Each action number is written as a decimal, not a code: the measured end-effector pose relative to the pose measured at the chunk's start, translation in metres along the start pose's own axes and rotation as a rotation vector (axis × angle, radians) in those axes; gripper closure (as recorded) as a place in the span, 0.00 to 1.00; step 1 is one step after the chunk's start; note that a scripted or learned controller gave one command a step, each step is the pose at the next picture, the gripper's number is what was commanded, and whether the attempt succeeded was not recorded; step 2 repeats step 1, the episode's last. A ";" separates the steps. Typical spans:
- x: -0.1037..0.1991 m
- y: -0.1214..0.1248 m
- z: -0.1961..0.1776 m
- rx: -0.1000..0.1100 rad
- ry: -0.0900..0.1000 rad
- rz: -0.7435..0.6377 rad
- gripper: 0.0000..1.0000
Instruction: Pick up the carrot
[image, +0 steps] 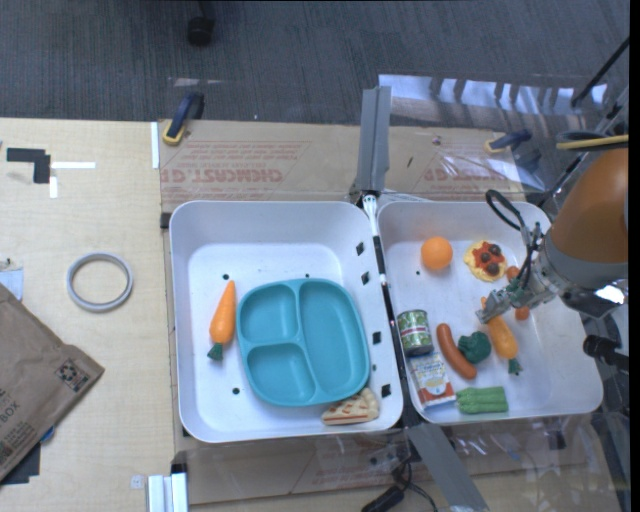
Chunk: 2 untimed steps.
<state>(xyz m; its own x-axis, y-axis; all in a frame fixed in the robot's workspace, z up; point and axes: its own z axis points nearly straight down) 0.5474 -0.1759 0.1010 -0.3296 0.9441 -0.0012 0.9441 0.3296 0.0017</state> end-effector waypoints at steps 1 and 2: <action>0.040 0.032 -0.084 0.002 0.000 0.028 1.00; 0.040 0.032 -0.084 0.002 0.000 0.028 1.00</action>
